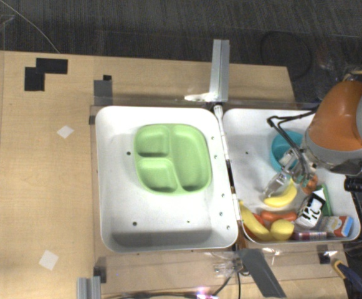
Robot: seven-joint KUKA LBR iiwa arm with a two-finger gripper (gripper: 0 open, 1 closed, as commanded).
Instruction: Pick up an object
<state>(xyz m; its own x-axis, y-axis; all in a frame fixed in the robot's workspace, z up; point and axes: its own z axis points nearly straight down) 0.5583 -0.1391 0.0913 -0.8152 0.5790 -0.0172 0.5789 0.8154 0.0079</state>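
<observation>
You have a wooden bench (37, 185) bearing two shallow white bins side by side. The left bin (115, 223) holds a green divided tray (171, 157), lying flat near its middle with three compartments facing up. The right bin (249, 136) holds the clutter, all crowded toward its near right corner. The arm (342, 120) reaches in from the right, its orange band sitting above the wrist over the bin's far right part, and it covers part of a blue cup (281, 151) beside it. The gripper (285, 180) hangs low over the pile, its metal fingers (278, 183) just above or touching a yellow banana (281, 197); you cannot tell from this view whether they are spread or closed, or whether they grip anything. Below the banana lie an orange-red item (277, 216) and two more yellow fruit pieces (261, 225), touching one another. Just right of these sit a small black-and-white object (311, 210) and a flat red-and-blue packet (333, 226).
</observation>
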